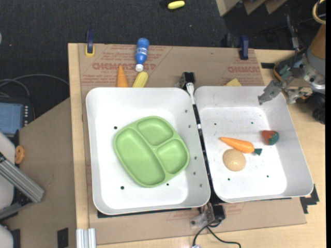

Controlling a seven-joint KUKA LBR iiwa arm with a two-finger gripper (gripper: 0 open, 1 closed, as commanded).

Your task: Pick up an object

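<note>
The right bin (289, 182) holds three toys. An orange carrot (239, 144) lies near its middle. A round beige piece (234, 160) sits just below it. A red strawberry with a green cap (269, 136) rests to the carrot's right. My gripper (279, 96) hangs over the bin's far right corner, above and to the right of the strawberry. Its two grey fingers (268, 95) stand apart, open, with nothing between them.
The left bin (103, 190) carries a green divided plate (151, 150). Behind the bins on the cardboard lie a blue and white bottle (141, 54), a small orange cone (121, 77) and a yellow piece (140, 79). A black clip (188, 79) sits between the bins.
</note>
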